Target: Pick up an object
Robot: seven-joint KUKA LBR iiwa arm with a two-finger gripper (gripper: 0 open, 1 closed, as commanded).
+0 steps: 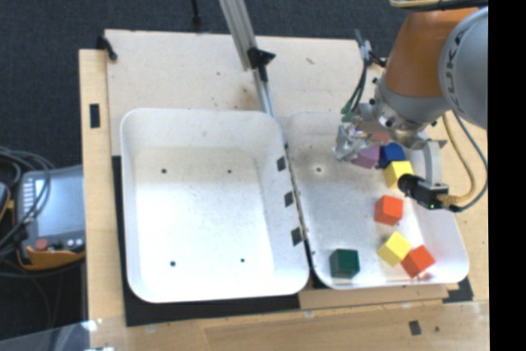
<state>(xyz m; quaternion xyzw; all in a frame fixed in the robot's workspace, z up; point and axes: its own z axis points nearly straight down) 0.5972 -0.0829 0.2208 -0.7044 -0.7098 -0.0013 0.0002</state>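
The end effector (355, 142) hangs low at about 12 o'clock in the right bin (325, 201), just beside a pink block (367, 156) (can't tell how its grip stands). Blue block (392, 152) and yellow block (399, 171) sit next to that. Green block (344, 262) at 7 o'clock, orange block (389, 210) mid-right.
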